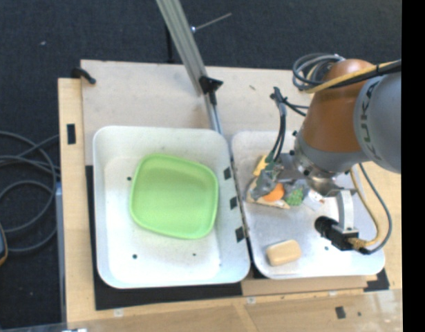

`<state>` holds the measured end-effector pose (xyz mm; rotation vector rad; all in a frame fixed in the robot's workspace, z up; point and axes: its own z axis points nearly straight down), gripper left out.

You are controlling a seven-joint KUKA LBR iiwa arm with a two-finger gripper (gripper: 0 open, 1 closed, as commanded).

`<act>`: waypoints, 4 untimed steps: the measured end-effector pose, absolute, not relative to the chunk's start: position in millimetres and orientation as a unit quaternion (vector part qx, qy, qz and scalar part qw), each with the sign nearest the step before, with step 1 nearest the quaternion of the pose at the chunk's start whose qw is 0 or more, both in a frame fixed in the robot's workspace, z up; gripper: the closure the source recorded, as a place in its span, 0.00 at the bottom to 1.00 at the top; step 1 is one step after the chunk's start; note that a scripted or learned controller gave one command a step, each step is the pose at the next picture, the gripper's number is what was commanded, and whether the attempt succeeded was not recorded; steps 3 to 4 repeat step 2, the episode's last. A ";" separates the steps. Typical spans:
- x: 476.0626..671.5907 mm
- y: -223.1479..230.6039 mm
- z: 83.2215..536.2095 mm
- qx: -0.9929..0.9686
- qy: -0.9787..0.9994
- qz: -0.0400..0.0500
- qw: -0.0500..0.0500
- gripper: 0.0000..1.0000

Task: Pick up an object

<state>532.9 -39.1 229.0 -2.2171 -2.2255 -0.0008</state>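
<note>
From above, my worktop (150,95) carries two white bins side by side. The left bin (110,185) holds one thing: a pale green square dish (174,196), lying flat near its middle, apart from every wall.

The right bin (323,263) is where my arm reaches down. My claw (285,182) sits low over the bin's left half, right against a small heap of oddments (271,191) close to the wall between the bins. In that heap I count one orange piece (273,195), one speckled green piece (295,198), one grey piece (266,182) and one yellow scrap (259,164); they overlap, so there may be more underneath. My wrist hides the claw, so I cannot tell whether it is apart, together or clamped on anything.

One tan block (283,252) lies alone near the right bin's front edge, well clear of the heap.
</note>
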 end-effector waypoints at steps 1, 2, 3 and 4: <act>531.8 5.3 225.2 -0.706 -0.708 0.000 0.000 1.00; 539.4 56.6 237.8 -0.706 -0.709 -0.001 0.000 1.00; 539.4 56.6 237.8 -0.706 -0.709 -0.001 0.000 1.00; 539.4 56.6 237.8 -0.706 -0.709 -0.001 0.000 1.00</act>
